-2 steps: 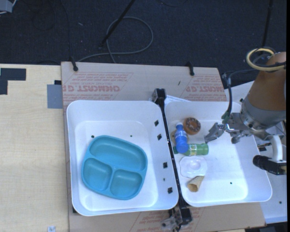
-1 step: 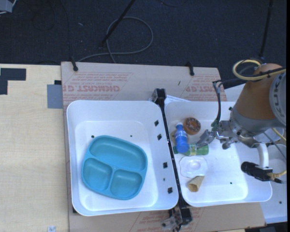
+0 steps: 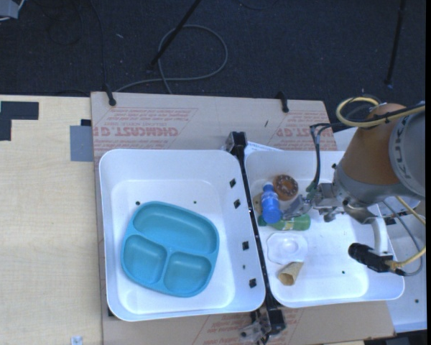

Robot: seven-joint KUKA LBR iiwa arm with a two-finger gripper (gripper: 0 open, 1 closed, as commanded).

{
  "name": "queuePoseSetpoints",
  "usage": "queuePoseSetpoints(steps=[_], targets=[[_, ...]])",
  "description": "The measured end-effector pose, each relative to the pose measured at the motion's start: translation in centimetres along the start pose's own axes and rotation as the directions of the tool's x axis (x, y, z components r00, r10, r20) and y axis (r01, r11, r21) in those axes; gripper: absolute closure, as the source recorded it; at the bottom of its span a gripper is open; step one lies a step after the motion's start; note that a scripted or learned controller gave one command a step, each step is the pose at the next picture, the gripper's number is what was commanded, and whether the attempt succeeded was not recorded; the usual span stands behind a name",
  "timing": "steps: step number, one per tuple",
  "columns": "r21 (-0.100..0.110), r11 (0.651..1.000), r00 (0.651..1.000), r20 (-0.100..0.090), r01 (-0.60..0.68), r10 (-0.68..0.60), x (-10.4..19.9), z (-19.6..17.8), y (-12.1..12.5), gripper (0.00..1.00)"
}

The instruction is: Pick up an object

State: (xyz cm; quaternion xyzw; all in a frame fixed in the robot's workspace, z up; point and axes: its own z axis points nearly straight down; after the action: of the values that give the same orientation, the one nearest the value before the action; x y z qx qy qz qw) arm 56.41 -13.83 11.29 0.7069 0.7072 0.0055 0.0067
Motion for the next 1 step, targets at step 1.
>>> queuePoseSetpoints(steps=[1], targets=[[-0.004,1.000,1.000,0.006,-0.005,0.005,-0.39,-1.12,0.09,1.00]])
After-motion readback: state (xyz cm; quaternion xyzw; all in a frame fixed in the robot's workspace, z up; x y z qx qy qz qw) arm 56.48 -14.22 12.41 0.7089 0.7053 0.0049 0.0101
